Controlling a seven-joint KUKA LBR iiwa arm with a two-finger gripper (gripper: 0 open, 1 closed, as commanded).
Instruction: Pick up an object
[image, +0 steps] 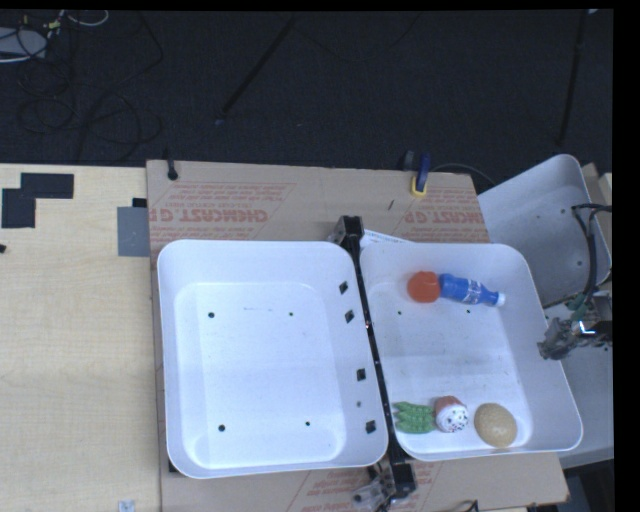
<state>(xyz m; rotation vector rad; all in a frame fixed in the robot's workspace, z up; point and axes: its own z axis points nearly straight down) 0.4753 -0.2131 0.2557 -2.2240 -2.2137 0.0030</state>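
Room: dark floor across the top of the frame, with loose cables at upper left.
Tabletop: pale wood tabletop (70, 330) on the left; a brown printed cardboard sheet (260, 205) lies under both bins.
Left bin: large shallow white plastic bin (170, 300), centre-left.
Right bin: matching shallow white bin (530, 290), centre-right, touching the left one along a black clipped seam.
Bottle: blue plastic bottle with a white cap (468, 290), lying on its side in the right bin's upper part, touching an orange ball (423, 287).
Lower row: tan egg-shaped object (495, 424), white-and-red spotted ball (451, 414) and green leafy toy (412, 417), side by side along the near wall.
End effector: small dark end effector (572, 335) at the right edge, outside the bin, blurred; I cannot tell how its fingers stand.
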